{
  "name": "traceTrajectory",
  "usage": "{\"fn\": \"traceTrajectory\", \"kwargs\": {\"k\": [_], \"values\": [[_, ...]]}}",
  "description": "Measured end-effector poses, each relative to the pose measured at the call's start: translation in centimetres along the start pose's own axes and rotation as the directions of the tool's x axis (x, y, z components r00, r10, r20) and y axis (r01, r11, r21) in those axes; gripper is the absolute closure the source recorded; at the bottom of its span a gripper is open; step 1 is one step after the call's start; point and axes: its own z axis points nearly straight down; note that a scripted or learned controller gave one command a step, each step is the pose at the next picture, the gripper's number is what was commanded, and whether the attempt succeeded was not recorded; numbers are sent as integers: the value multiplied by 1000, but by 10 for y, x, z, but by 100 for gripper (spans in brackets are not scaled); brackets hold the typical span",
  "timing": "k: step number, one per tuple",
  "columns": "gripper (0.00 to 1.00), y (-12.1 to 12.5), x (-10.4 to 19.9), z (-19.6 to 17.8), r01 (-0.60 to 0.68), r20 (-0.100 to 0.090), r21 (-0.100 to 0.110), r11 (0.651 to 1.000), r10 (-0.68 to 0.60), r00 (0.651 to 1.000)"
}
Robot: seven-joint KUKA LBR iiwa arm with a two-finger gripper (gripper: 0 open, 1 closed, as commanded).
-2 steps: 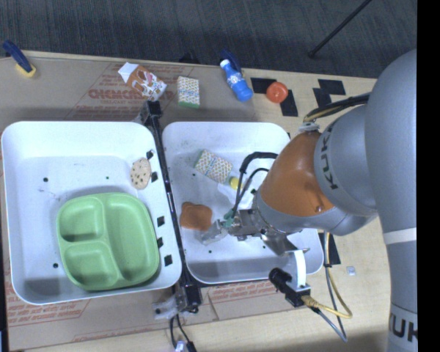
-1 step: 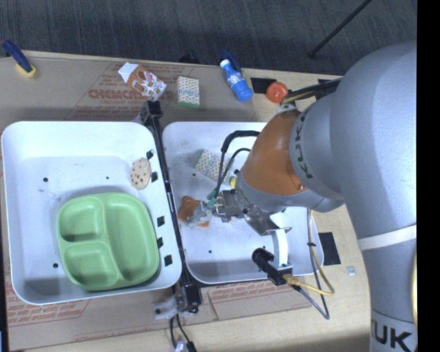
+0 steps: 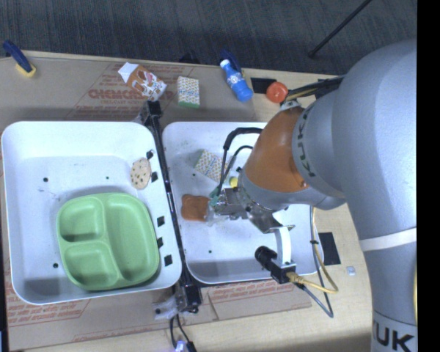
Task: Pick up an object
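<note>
A small brown block (image 3: 194,208) lies on the floor of the right bin (image 3: 177,141), near its left wall. The pincer (image 3: 218,207) is down in this bin just to the block's right, at its edge; whether it is released or clenched cannot be told, as the wrist hides it. The grey arm (image 3: 352,145) with its orange band (image 3: 273,160) reaches in from the right and covers much of the bin. Just above the pincer lies a pale checked packet (image 3: 208,164).

The left bin (image 3: 15,196) holds a green divided tray (image 3: 107,240) and, near its right wall, a round speckled cookie (image 3: 140,173).

The two bins sit side by side on a worktop (image 3: 73,86) covered with printed cardboard. Along its far edge lie a crumpled snack wrapper (image 3: 142,81), a small pale box (image 3: 188,92), a blue bottle (image 3: 236,81) and an orange ball (image 3: 276,92); a blue clamp (image 3: 19,58) grips the far left corner. A yellow cable (image 3: 319,277) trails over the near right edge. Beyond the worktop is dark carpet (image 3: 169,13).
</note>
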Motion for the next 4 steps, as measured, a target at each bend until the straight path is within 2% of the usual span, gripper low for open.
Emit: {"fn": "traceTrajectory", "kwargs": {"k": [1, 2, 3, 4], "values": [[100, -37, 4, -90, -9, -1, -5, 1000, 9, 1000], [100, 27, -21, -118, -7, 0, -6, 1000, 7, 1000], [100, -7, -48, -116, -9, 0, -4, 1000, 9, 1000], [100, -38, -33, -130, -9, -1, -4, 1000, 9, 1000]]}}
